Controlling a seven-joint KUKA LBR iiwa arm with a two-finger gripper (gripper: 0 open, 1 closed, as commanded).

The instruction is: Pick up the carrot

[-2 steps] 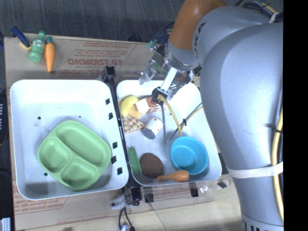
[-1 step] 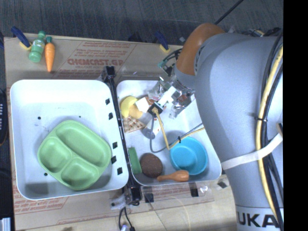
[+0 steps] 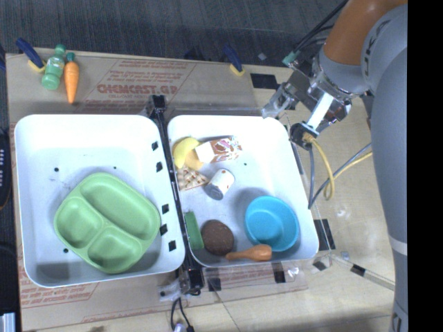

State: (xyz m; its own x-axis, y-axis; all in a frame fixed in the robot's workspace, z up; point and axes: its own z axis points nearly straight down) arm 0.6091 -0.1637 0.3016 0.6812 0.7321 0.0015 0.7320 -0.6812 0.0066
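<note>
The carrot (image 3: 71,81), orange with a green top, lies on the cardboard behind the left bin (image 3: 31,137), at the far left and outside both bins. A green toy bottle (image 3: 52,70) lies right beside it. My gripper (image 3: 288,120) hangs over the far right corner of the right bin (image 3: 294,178), a long way to the right of the carrot. Its fingers (image 3: 273,106) stand apart, open, with nothing between them.
The left bin holds a green divided plate (image 3: 107,220). In the right bin are a yellow fruit (image 3: 183,151), a small carton (image 3: 219,149), a waffle piece (image 3: 192,179), a white can (image 3: 221,183), a blue bowl (image 3: 271,224), a brown ball (image 3: 218,236) and an orange-brown elongated piece (image 3: 249,254).
</note>
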